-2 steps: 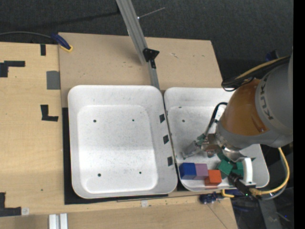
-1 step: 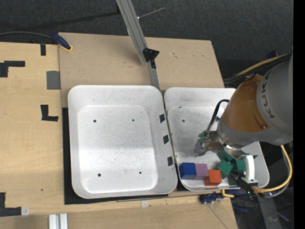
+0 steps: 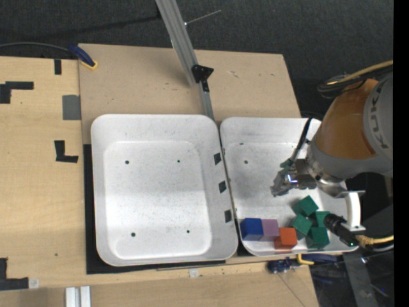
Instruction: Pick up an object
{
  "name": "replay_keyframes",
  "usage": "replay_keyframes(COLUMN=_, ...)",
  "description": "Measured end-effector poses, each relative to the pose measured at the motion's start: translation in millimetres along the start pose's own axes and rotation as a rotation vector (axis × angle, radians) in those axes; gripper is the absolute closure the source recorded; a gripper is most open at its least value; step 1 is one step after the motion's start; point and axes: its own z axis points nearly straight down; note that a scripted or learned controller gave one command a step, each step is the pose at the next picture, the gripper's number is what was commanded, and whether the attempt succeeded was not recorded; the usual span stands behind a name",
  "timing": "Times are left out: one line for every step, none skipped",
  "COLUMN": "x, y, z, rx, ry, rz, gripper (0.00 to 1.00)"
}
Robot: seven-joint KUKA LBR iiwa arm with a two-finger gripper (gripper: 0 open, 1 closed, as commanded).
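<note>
We see the jaws point(image 3: 284, 181) low in the right bin point(image 3: 255, 139), above the blocks point(image 3: 281, 230) at lower right; can't tell their opening.

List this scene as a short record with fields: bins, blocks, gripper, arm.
bins: two white bins side by side, left bin and right bin
blocks: blue block, purple block, orange block and green blocks bunched in the right bin's near corner
gripper: gripper over the right bin, just beyond the blocks; nothing seen between its fingers
arm: grey arm with orange band, reaching in from the right
</note>
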Motion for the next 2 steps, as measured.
replay_keyframes(x=-6.0, y=-2.8, z=-60.1, rx=-0.001, ry=-0.001, rz=0.0, gripper=1.0)
replay_keyframes(x=-5.9, y=-1.9, z=-95.2, rx=0.001, ry=0.0, rz=0.0, gripper=1.0)
